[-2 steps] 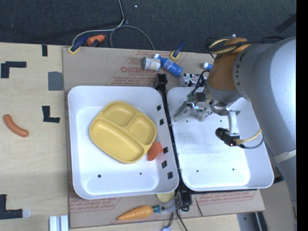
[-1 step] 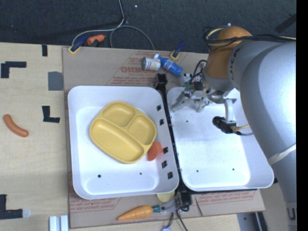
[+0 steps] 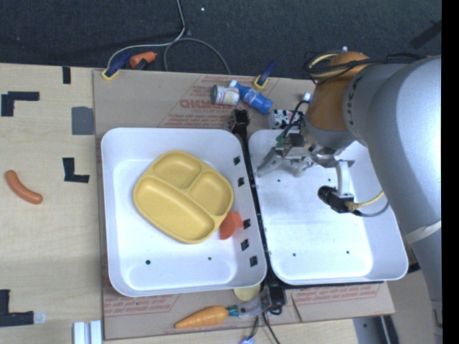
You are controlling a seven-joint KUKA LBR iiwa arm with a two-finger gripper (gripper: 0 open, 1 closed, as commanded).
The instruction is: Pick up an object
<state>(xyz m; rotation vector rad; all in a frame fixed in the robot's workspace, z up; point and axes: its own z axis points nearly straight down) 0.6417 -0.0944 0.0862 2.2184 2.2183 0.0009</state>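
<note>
Where the grey arm [image 3: 401,120] reaches in over the right bin [image 3: 323,264], its gripper [image 3: 281,158] sits low near that bin's far left corner — whether it is spread or pressed together I cannot tell from here. In the left bin [image 3: 118,264] lies a yellow divided plate [image 3: 183,193] with a small orange piece [image 3: 230,225] touching its near right edge. The cardboard sheet [image 3: 143,95] under the bins carries faint red printing — too washed out to read — and a blue-and-white bottle [image 3: 242,95] lies on it.
</note>
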